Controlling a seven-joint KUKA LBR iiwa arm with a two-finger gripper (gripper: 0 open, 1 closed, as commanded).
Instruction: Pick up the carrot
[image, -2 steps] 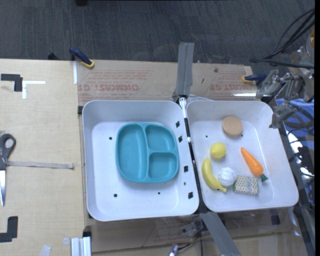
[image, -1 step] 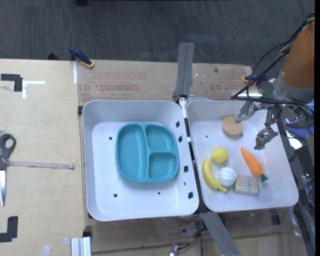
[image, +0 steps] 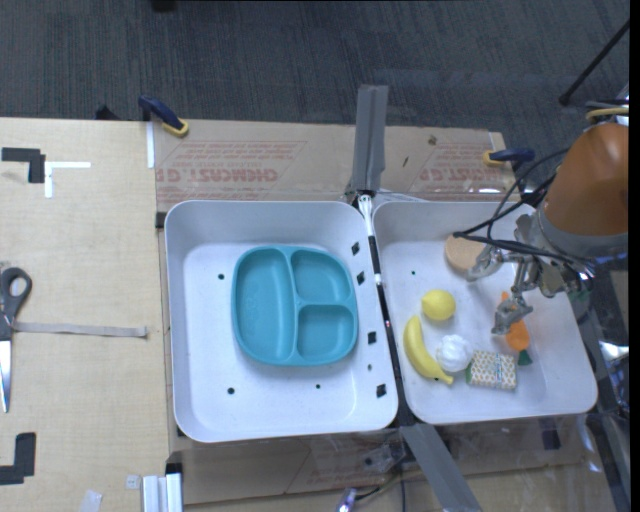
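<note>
The carrot is a small orange piece with a green end, lying in the right bin near its right wall. My gripper hangs directly over the carrot's upper end, touching or nearly touching it. The gripper's grey body covers part of the carrot. The arm, with its orange band, comes in from the upper right.
Left of the carrot in the right bin lie a lemon, a banana, a white lump and a speckled block. A tan disc sits at the back. A teal divided plate rests in the left bin.
</note>
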